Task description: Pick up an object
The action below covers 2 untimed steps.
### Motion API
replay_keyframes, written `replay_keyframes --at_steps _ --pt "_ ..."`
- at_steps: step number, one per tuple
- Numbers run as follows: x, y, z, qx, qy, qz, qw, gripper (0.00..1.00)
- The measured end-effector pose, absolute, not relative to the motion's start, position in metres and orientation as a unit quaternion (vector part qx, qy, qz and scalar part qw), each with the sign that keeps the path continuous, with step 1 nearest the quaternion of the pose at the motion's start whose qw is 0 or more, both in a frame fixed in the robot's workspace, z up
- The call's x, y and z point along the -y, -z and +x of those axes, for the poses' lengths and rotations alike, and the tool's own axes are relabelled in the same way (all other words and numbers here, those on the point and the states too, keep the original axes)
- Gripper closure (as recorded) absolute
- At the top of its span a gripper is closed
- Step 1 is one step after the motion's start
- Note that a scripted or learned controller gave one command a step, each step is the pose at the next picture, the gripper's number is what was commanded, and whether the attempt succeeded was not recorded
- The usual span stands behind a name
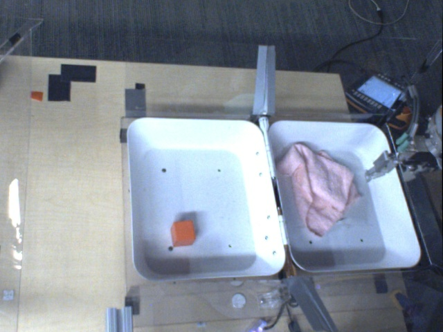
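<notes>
The gripper (379, 166) is hovering at the right bin's (387, 251) three-o'clock rim, grasp state unclear — seemingly approaching — needing to descend onto the pink cloth (318, 185) lying mid-bin.

**Pale metal and dark housing at the right edge**

At the middle right of the frame, the gripper (380, 166) shows as a slim, pale grey metal piece with a bright, slightly glossy surface. It is narrow at its left end and wider toward the right. It joins a dark, nearly black housing (418, 162) further right, boxy in outline, with details too blurred to make out. Above that housing a thin, pale grey upright strip (414, 122) rises toward the upper right of the frame. At the very right edge a light grey, rounded part of the arm (436, 135) shows, smooth and matte. Screws and markings are too small to tell.
</notes>
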State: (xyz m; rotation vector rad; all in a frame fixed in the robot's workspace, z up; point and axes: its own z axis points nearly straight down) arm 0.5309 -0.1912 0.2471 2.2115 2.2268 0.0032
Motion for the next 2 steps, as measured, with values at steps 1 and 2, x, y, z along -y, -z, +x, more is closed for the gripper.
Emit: replay_keyframes --at_steps 1,2 --pt "0.205 -0.107 0.547 -0.765 -0.0010 0.644 0.001 0.00" --pt "0.205 -0.092 0.600 -0.787 -0.0033 0.617 0.006 0.00"
